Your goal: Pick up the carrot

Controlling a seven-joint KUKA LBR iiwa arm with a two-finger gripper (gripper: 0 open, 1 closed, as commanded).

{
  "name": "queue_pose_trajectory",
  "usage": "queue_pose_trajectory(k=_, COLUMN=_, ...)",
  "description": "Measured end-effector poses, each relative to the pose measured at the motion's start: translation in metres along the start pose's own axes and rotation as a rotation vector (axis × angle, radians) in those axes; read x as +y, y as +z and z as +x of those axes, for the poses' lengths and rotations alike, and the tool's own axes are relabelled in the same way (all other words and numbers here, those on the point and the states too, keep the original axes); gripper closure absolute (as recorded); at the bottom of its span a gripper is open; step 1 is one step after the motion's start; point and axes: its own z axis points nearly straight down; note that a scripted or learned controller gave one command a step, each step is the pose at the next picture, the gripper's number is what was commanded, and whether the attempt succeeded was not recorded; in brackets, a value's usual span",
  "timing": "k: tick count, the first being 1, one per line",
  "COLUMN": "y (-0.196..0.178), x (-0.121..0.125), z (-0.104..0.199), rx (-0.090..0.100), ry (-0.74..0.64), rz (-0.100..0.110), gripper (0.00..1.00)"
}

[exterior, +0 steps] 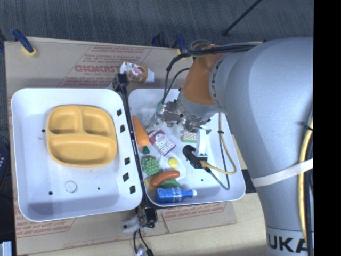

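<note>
Orange carrot [140, 132], item one, camera view: lies in the right bin [232, 170] hard against its left wall, beside the divider between the two bins; long axis runs roughly up-down in the picture, slightly slanted, thick end lower-right, thin end upper-left. Neighbours: red-and-white packet [162, 142] just beside it to the right, green peas [151, 166] below, sausage [164, 177] and blue bottle [174, 195] further down. Left bin [32, 196]: yellow divided plate [81, 134]. Gripper [178, 117]: hangs over the upper middle of the right bin, near the carrot but apart from it, nothing seen held; whether the fingers are spread or pressed together cannot be told. Risk, judged: the wall leaves little room for a finger on the carrot's left side, so a descent may strike the rim or pinch the packet instead.
</note>
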Motion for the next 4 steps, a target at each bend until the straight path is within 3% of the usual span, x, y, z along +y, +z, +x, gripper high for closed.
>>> queue_pose_trajectory(k=1, y=-0.010, x=0.000, z=0.000, rx=0.000, ry=-0.004, rz=0.002, gripper=1.00)
queue_pose_trajectory(k=2, y=-0.001, x=-0.007, z=0.008, rx=0.002, ry=0.162, rz=0.001, gripper=1.00)
queue_pose_trajectory(k=3, y=-0.001, x=-0.030, z=0.004, rx=0.001, ry=0.175, rz=-0.001, gripper=1.00)
queue_pose_trajectory(k=4, y=-0.110, x=-0.053, z=-0.014, rx=0.002, ry=0.497, rz=-0.002, gripper=1.00)
